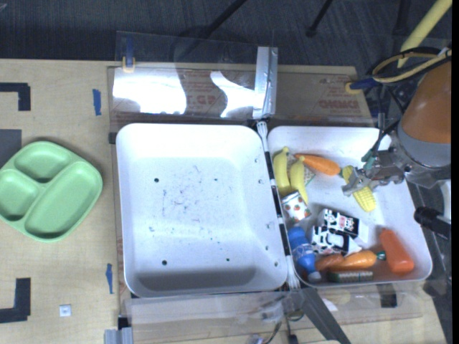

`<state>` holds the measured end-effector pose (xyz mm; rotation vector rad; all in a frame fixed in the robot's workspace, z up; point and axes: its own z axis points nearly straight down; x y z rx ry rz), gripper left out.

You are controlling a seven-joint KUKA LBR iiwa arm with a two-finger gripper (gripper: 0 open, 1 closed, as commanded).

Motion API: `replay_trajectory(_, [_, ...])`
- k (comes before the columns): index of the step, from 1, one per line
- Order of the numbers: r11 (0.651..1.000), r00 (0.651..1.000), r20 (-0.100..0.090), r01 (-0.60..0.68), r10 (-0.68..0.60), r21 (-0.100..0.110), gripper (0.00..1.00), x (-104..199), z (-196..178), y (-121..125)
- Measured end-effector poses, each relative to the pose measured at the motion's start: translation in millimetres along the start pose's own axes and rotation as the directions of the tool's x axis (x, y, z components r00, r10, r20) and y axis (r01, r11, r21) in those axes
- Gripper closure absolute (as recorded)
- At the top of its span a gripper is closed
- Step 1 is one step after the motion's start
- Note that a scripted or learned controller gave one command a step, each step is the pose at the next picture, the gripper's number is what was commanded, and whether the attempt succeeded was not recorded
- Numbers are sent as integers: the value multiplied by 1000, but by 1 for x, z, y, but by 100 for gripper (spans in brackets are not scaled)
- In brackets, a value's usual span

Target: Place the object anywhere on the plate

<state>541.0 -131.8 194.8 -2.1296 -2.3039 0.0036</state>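
1. The gripper (361, 180) was seen low over the right bin (419, 264), near that bin's far right part, at the end of the grey arm with its orange band (432, 117).
2. A yellow corn cob (364, 196) was found directly at the fingertips; whether it was clamped between the fingers or merely touched could not be told, and the spread of the fingers could not be made out.
3. The green plate (46, 190), with its divided compartments, was set on the wooden bench (57, 278) near the bench's left edge, well apart from the gripper.
4. The left bin (193, 206) was placed between the plate and the right bin.
5. Just left of the gripper an orange carrot (319, 165) was seen, and a banana (287, 174) was laid along the right bin's left wall.
6. Nearer the bin's middle a small printed can (295, 208) and a black-and-white patterned item (333, 230) were noted, with a blue object (303, 253) beside them.
7. Along the near edge of the right bin a second carrot (351, 260) was laid, and an orange-red bottle (396, 251) was seen toward the near right corner.
8. A clear plastic panel (186, 81) was stood along the far edge of the left bin.
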Motion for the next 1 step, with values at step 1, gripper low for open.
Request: replay_trajectory(1, [1000,1000,1,-29,29,-1,100,0,-15,12])
